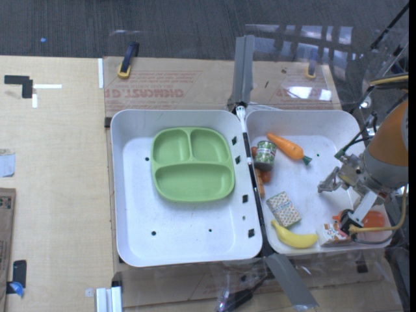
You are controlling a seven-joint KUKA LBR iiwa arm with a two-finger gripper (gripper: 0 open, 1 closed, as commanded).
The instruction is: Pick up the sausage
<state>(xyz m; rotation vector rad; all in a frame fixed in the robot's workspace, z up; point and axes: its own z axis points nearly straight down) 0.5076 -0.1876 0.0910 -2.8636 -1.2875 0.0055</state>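
The sausage [260, 178] is a small reddish-brown piece lying against the left wall of the right bin [305, 123], just below a green-labelled can [264, 153] that partly covers it. My gripper [339, 195] hangs low over the right side of that bin, well to the right of the sausage and apart from it. Above it the arm shows its orange band [392, 142]. Nothing can be seen held in the gripper.
The right bin also holds a carrot [286, 146], a patterned small box [284, 208], a banana [294, 237] and a red-and-white packet [351, 229] just under the gripper. A green divided plate [192, 164] lies in the left bin [130, 194].
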